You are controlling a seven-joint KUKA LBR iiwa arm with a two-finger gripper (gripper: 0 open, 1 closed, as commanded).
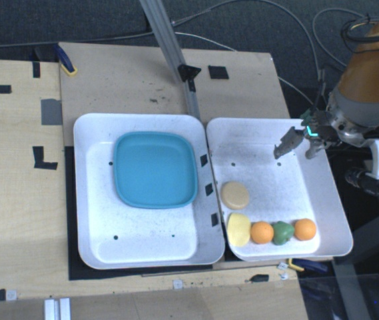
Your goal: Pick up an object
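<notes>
Two white bins (89, 179) sit on brown wood; gripper (298, 143), at right, is open and holds nothing; tan round toy (235, 195) looks light, so pinch its sides

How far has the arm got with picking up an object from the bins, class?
Done: nothing looks picked up. The beige round piece, yellow piece, two orange balls and green piece all lie in the right bin; the blue plate lies in the left bin.
In hand: the gripper hangs open over the right bin's far part, holding nothing.
Left: reach an object, grasp it, lift it.
</notes>
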